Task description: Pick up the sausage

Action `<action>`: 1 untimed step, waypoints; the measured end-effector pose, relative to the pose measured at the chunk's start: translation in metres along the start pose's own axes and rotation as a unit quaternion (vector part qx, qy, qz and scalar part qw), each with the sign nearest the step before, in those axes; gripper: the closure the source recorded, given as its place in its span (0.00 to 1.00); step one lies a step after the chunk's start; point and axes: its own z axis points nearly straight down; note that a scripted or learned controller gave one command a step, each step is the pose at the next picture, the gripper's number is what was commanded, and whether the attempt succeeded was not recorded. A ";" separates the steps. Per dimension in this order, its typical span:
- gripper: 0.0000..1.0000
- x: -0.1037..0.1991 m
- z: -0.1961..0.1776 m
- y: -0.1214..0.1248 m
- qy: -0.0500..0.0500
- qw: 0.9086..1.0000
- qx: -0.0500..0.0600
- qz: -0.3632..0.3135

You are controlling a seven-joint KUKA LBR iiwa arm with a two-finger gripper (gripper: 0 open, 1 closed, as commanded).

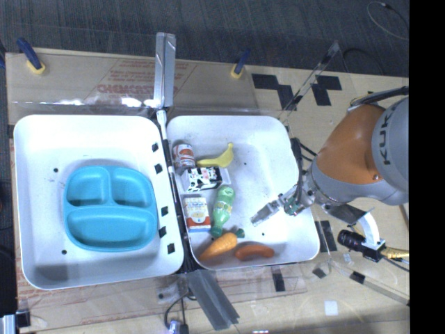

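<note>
Plywood table [83,75] carries two white bins over dark carpet [208,9]. Sausage [254,252] lies at right bin's [264,127] near edge, beside carrot [217,246]. Jaws [268,213] hover nearby; open or closed, I cannot tell.

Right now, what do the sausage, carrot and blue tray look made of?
Sausage: likely toy plastic, smooth orange-brown with a slight sheen. Carrot: probably plastic too, uniform orange, green stub. Blue tray: moulded plastic, matte, with rounded compartments. All judged by look alone.
</note>
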 end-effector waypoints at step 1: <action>0.00 0.033 0.053 0.009 0.001 0.998 0.001 0.065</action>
